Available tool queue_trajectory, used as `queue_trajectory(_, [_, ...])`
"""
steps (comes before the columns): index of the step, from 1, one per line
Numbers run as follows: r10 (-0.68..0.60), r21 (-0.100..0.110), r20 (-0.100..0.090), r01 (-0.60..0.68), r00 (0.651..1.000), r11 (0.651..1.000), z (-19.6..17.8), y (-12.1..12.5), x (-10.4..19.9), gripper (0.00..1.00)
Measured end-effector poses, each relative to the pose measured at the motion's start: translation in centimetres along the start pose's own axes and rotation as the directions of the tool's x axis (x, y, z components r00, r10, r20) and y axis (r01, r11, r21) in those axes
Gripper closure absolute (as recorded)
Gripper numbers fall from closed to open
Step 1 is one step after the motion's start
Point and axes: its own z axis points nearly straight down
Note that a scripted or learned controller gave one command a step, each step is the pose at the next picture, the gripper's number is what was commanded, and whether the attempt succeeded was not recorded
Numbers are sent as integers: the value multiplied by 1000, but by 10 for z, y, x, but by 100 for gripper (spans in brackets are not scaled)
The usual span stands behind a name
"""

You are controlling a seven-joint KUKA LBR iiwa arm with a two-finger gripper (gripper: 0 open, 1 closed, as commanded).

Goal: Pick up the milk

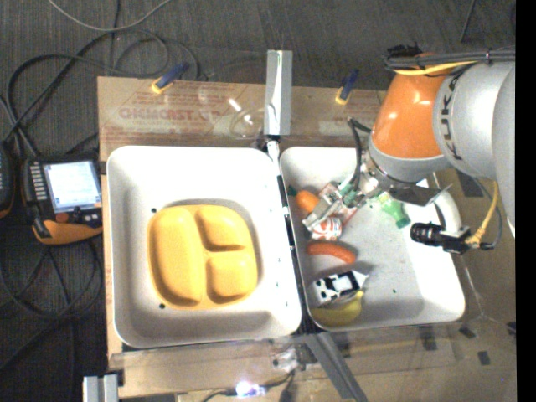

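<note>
While the grey arm (pixel 469 115) with its orange band is reached in from the right, the tool (pixel 358 189) is seen low over the far part of the right bin (pixel 435 304), just beside a crumpled red-and-white wrapper (pixel 328 216). Whether the tool is open or closed cannot be told; it is masked by the wrist. The milk (pixel 337 286), a small black-and-white carton, is found lying near the front of the right bin, touching a yellow banana-like piece (pixel 343 310) on its near side. A red sausage shape (pixel 332 250) is laid between the milk and the wrapper, and an orange carrot-like piece (pixel 306 200) is seen by the bin's left wall. A green item (pixel 396 213) is partly hidden under the arm. In the left bin (pixel 126 224) a yellow divided tray (pixel 204 252) is set on the worktop's left half.
</note>
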Motion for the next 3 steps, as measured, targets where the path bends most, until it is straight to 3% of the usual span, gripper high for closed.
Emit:
queue_trajectory(1, [-90, -11, 6, 90, 996, 996, 94, -52, -23, 0])
queue_trajectory(2, [-133, 2, -2, 133, 991, 991, 95, 22, -59, 0])
queue_trajectory(3, [-137, 14, -11, 137, 991, 990, 86, 19, -57, 100])
